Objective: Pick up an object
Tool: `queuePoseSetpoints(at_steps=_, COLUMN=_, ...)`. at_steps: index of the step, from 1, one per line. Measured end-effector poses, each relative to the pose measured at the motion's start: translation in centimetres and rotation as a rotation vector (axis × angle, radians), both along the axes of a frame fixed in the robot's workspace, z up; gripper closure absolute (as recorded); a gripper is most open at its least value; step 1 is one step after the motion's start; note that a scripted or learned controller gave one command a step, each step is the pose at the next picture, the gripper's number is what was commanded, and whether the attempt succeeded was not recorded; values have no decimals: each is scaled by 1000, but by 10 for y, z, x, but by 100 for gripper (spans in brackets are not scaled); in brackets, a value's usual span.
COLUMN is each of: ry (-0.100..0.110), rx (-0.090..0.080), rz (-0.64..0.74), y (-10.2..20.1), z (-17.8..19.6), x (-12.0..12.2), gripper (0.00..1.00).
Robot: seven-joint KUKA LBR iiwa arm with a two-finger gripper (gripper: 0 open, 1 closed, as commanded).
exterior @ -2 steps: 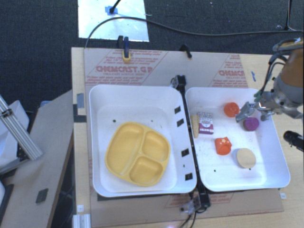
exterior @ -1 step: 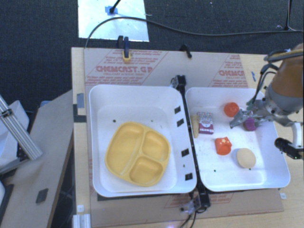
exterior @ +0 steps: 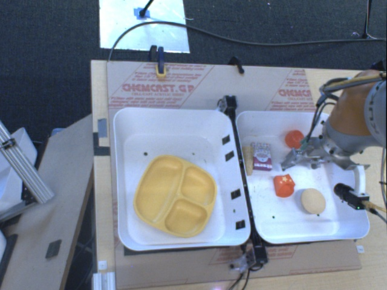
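Gripper [exterior: 292, 157] low in right bin [exterior: 266, 234]; red-orange block [exterior: 284, 185] just below-left of it, nearest obj; finger state: can't tell; beige egg [exterior: 312, 201] further off

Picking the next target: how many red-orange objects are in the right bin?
2. A round one lies near the far wall beside the gripper; a blockier one sits mid-bin, left of the beige egg-shaped object. The arm may hide more.

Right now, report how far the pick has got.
Done: the gripper is down inside the right bin. In hand: it sits low, close above the orange block, with nothing seen between its fingers. Left: grasp and lift; the block, beige ball, small carton and orange-red ball all lie on the bin floor.
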State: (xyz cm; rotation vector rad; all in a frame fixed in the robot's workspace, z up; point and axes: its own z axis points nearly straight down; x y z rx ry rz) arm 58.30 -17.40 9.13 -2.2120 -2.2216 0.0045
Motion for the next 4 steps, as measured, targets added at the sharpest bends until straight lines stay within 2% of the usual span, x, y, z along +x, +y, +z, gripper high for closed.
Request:
queuePoseSetpoints(at_steps=1, ry=0, rx=0, rz=-1, y=-1, z=9, x=1, gripper=100)
queuePoseSetpoints(at_steps=2, ry=-7, rx=-2, rz=1, y=9, z=56, x=5, gripper=100)
queuePoseSetpoints(at_steps=3, ry=-8, rx=-3, rz=1, y=11, z=110, x=-2, gripper=100)
queuePoseSetpoints(at_steps=4, ry=-4, rx=-2, rz=2, y=11, z=122, x=-1, gripper=100)
